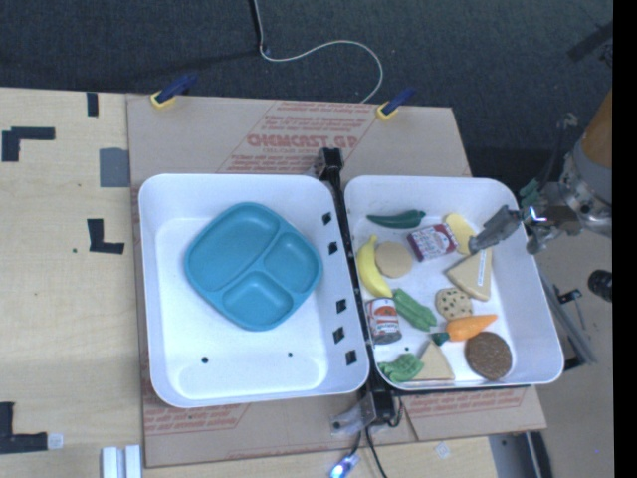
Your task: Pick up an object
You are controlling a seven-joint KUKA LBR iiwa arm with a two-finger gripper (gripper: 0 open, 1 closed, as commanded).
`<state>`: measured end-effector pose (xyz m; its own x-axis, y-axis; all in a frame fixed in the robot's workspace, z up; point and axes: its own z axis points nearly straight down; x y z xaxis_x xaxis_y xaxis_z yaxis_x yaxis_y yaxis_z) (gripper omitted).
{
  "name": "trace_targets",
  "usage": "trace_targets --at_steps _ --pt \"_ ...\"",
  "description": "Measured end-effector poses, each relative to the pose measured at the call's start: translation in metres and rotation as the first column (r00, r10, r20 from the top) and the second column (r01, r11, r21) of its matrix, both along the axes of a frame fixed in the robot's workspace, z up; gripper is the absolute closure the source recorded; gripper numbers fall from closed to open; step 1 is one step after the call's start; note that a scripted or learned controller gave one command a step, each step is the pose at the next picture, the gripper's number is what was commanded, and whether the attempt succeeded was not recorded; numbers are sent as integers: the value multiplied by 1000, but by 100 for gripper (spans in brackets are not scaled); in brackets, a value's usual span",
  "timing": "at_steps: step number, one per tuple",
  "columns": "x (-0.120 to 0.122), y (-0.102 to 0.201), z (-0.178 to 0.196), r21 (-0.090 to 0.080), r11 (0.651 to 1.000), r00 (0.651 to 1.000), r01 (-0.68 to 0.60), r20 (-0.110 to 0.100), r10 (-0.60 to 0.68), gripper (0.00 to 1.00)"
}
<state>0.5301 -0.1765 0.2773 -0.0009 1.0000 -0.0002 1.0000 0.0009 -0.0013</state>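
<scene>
Grey two-finger gripper (495, 231), grip state unclear, hovers right of centre; best descend squarely over the pale cheese wedge (472, 274)

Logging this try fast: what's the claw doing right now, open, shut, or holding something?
Claw: cannot be told whether open or shut; it sits over the right bin, above the cheese wedge, with nothing seen held.

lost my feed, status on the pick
Gripper over right bin's far right side, nothing seen held. Cheese wedge just below it. Toy food crowded; blue tray in left bin.
</scene>
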Motion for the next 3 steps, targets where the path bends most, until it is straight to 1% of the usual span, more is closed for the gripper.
trace_targets --at_steps 1,2,3 --pt "0 1 10 0 1000 1000 -1 0 1 100" --pt "14 79 -28 4 1000 1000 -8 -3 8 100" --pt "17 202 -77 4 1000 1000 -13 -5 13 100"
